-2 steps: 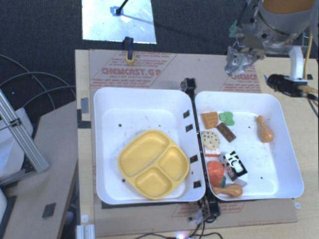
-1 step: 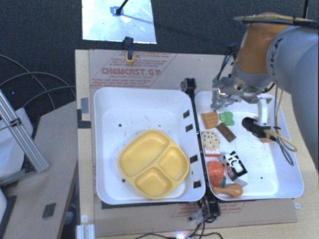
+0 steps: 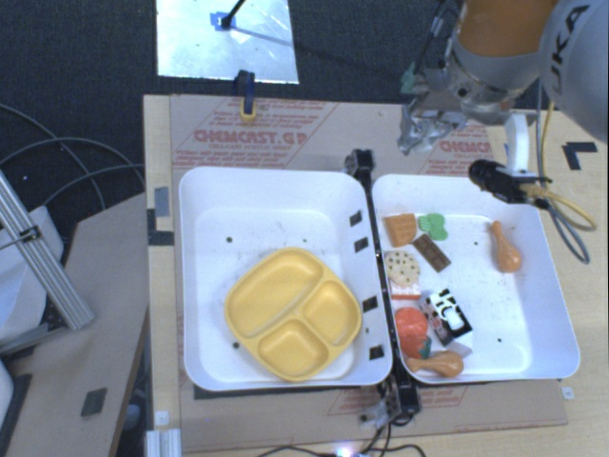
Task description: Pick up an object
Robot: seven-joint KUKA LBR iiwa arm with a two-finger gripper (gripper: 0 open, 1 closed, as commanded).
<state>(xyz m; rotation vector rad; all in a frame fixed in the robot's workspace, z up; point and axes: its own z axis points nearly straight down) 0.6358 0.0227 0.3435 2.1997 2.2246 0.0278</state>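
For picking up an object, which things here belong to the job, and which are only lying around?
For the job:
- gripper, above the right bin's far edge
- right bin
- toy foods inside: cookie, drumstick, tomato, green piece

Lying about:
- yellow divided plate in the left bin
- metal sheet behind the bench

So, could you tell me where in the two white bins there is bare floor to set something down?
In the right white bin, the middle and right floor is bare, bordered by the tan drumstick toy above and the black-and-white block to the left. Its left edge is crowded with toys. In the left white bin, the yellow divided plate fills the lower part; the upper strip is free.
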